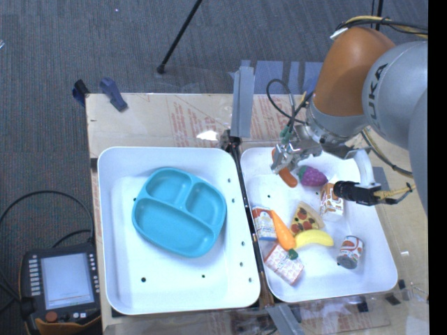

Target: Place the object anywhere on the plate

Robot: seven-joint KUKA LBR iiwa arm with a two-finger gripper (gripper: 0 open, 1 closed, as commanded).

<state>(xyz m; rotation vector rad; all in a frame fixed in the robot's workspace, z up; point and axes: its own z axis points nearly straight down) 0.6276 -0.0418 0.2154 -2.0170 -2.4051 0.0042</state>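
Note:
A blue three-compartment plate (180,211) lies in the left bin (115,271) with nothing on it. My gripper (286,162) hangs over the far left corner of the right bin (380,257). A small orange-red toy (288,179) sits directly under the gripper's tip, touching or nearly touching it; whether it is held or lying on the bin floor is unclear. Purple grapes (313,176) lie just to its right.
The right bin also holds a small carton (332,199), a pizza slice (306,218), a carrot (283,233), a banana (314,239), a can (349,251) and two more cartons (263,223) (284,264). A raised divider (241,187) separates the bins.

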